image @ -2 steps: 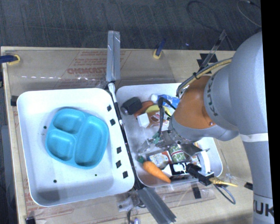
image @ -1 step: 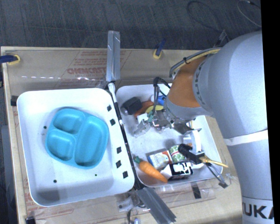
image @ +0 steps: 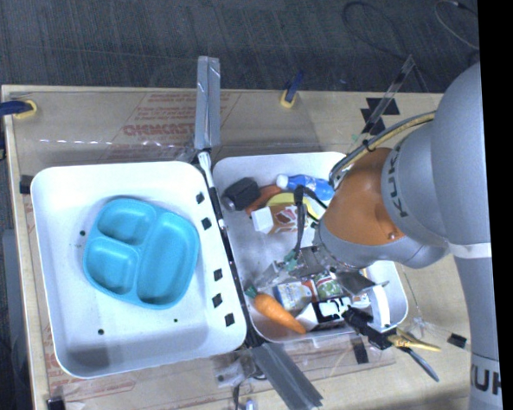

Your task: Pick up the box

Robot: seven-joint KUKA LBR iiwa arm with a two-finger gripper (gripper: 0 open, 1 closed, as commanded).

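A grey arm (image: 413, 207) with an orange band reaches from the right over the right-hand white bin (image: 237, 244) on the tabletop (image: 103, 105). Its pincer (image: 316, 265) hangs low above the clutter; whether it is apart or together cannot be told. The small orange-brown box (image: 281, 216) sits near the bin's far side, beside a black object (image: 240, 193), with a carrot (image: 276, 314) at the near edge. A blue divided tray (image: 142, 250) lies in the left bin (image: 65, 341)
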